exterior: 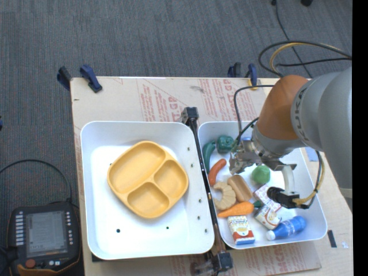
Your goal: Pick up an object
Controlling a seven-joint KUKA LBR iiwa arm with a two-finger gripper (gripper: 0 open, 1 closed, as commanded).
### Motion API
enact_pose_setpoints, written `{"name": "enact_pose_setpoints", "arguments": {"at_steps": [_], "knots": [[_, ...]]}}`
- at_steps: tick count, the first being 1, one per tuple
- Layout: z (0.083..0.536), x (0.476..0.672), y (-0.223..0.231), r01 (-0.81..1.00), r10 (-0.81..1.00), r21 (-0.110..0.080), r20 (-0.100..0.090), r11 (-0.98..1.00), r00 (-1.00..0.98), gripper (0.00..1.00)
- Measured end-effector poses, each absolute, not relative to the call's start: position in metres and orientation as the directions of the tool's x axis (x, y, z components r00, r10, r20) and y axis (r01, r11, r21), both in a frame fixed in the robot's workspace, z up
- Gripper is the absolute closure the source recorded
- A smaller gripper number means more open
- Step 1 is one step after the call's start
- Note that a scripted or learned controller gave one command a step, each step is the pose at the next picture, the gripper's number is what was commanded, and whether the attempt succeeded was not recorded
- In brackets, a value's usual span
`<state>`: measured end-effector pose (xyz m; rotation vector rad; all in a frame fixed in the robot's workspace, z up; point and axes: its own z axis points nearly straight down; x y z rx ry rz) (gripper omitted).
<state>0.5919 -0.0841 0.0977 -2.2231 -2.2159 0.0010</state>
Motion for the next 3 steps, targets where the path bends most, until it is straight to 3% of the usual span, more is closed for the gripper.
{"name": "enact_pose_setpoints", "arguments": {"at_steps": [1, 2, 3], "knots": [[0.0976, 0.5918, -0.0841, 1.000, 1.000, -0.003, 0.001, -0.004, 0.004, 0.00], [0.1075, 0.5922, -0.0840, 1.000, 1.000, -0.003, 0.002, -0.005, 0.005, 1.00], [0.1074, 0.5921, -0.0839, 1.000, 1.000, -0.004, 0.002, -0.006, 0.006, 0.00]]}}
